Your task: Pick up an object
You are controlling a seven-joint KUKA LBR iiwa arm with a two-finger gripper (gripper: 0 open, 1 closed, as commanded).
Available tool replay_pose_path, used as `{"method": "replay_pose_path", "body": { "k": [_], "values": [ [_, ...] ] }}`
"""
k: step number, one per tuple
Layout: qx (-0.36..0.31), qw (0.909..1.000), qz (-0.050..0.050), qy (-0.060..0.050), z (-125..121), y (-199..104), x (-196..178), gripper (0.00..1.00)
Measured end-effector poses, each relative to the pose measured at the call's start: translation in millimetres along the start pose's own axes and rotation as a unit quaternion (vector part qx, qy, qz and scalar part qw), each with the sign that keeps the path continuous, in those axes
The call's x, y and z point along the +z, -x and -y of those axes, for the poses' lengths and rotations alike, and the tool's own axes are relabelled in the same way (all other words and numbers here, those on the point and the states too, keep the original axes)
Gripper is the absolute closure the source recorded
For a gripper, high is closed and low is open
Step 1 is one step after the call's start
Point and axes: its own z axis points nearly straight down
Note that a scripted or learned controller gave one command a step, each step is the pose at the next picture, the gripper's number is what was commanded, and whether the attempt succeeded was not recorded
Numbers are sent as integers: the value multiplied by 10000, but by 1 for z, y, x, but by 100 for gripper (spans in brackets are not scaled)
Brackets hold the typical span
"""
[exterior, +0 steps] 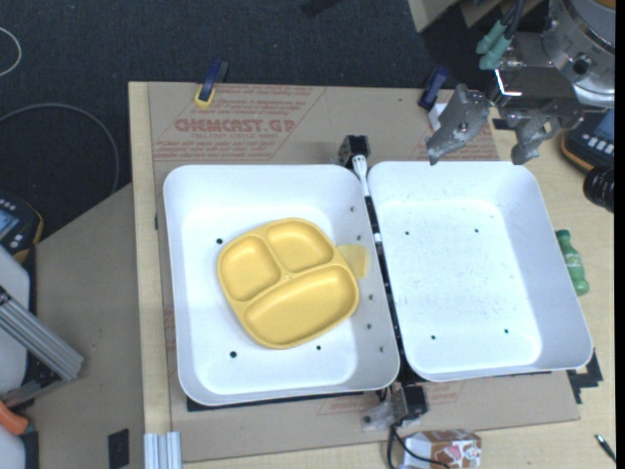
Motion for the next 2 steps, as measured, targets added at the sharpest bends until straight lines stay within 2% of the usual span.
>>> {"method": "replay_pose_path", "body": {
  "k": [1, 2],
  "values": [
    [22, 10000, 11, 11, -3, 2, -9, 100],
    [32, 10000, 21, -58, -2, -10, 91, 100]
  ]
}}
